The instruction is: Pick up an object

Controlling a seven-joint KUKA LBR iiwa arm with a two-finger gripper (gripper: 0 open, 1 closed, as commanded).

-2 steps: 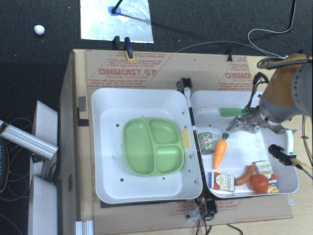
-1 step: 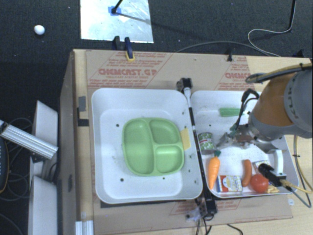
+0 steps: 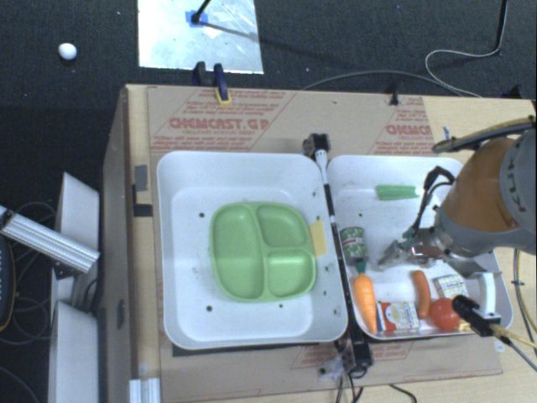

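Hovering low in the right white plastic bin [image 3: 394, 175], my two-finger gripper [image 3: 394, 254] hangs apart and empty, so I would drop it straight onto the small green-labelled can [image 3: 351, 243] just beside it, clear of the orange plastic carrot [image 3: 365, 300].

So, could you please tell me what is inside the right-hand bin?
The right-hand bin holds a green stick, a small can, a carrot, a small carton, a sausage and a tomato. The arm covers its right side.
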